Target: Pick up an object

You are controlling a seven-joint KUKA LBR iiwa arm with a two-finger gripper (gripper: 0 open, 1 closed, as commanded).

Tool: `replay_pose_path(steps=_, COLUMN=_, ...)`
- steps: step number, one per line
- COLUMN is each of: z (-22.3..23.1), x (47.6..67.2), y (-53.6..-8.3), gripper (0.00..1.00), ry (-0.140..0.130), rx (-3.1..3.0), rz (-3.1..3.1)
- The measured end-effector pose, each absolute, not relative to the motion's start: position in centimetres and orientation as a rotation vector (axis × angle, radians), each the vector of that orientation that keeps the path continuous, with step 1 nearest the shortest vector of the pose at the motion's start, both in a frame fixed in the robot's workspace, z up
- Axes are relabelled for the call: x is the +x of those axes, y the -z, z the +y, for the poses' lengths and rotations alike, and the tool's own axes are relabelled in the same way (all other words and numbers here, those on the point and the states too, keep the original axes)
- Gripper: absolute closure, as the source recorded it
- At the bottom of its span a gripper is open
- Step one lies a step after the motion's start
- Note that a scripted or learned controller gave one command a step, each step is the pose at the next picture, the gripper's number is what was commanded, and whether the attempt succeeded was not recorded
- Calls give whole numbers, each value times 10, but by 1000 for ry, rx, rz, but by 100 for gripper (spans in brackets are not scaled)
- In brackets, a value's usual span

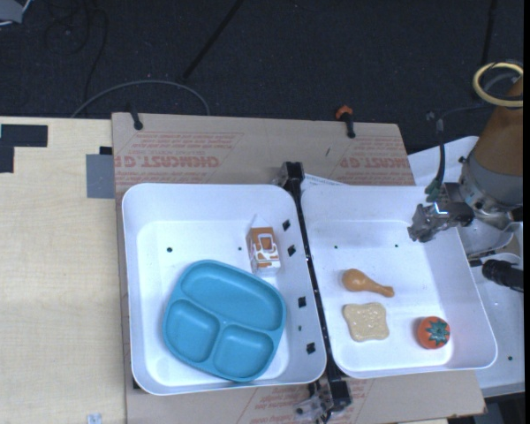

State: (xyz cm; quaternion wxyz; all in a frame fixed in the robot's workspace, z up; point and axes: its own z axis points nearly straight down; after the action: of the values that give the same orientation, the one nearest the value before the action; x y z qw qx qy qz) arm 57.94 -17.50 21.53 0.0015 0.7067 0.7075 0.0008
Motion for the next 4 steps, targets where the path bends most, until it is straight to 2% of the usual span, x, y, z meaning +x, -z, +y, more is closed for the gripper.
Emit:
replay_pose_path(steps=1, z=-127, x=572, y=-226, gripper=100, ry=-1, rx=2219, rz=2228)
replay_pose_path(steps=2, z=-70, x=552, y=-223, gripper=100, ry=2, rx=2221, rz=2230)
replay_pose_path(steps=3, z=-21, x=552, y=-224, gripper=100, ry=2, rx=2220, rz=2230)
replay_pose_path(steps=4, z=37, x=536, y=-216, gripper=100, ry=4, rx=2221, rz=2231)
